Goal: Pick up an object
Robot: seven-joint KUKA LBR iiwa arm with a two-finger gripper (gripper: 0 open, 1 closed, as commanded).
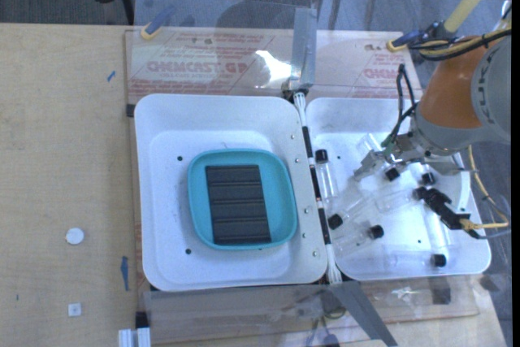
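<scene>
Desk (65, 134) surface, pale wood-grain, lies nearest the lens and carries one small white disc (75, 236) well apart from the bins.

Bins: two, shallow, white, smooth plastic with rounded corners, set side by side with rims touching.

Left bin (154, 175):
- One teal dish (280, 199), a rounded rectangle with a raised rim, sits flat near the centre.
- One dark slab (237, 205), rectangular, matte and ribbed in about four crosswise bands, lies inside the dish.

Right bin (349, 122):
- Several clear plastic pieces (366, 203) lie scattered across the floor. They are transparent and glossy, and their outlines blur against the white, so an exact count cannot be made.
- At least five small black caps (375, 232) are visible among them.

Arm: grey with an orange band, entering from the right. The tool (388, 152) is low over the right bin, among the clear pieces near the back. Whether the tool is open or closed cannot be told, and no object is seen gripped.

Behind both bins lies one clear sheet (203, 61) with red printing.
</scene>
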